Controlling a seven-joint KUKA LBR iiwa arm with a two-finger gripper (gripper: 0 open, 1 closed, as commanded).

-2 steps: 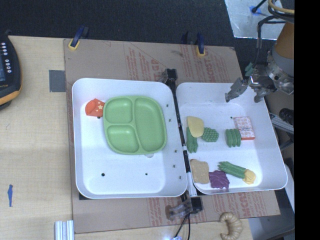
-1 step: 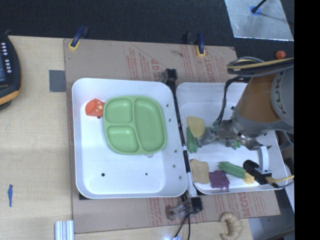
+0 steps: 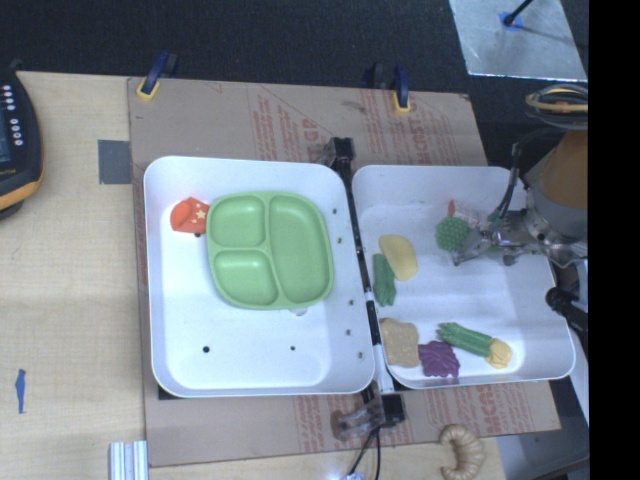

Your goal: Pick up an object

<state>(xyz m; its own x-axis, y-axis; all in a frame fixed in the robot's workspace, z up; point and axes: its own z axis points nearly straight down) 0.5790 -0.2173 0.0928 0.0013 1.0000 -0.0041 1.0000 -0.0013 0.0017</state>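
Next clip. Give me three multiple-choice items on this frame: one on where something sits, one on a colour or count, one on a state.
1. Where does the green divided plate lie?
A. left bin
B. right bin
C. on the cardboard
2. What colour is the small toy touching the plate's left edge?
A. blue
B. red
C. purple
3. How does the plate lie?
A. upside down
B. on edge
C. flat, compartments up

Answers: 1 A, it lies inside the left bin. 2 B, it is red with a pale mark. 3 C, all three compartments face the camera.

One fixed camera looks down aslant on both white bins [image 3: 160, 298].
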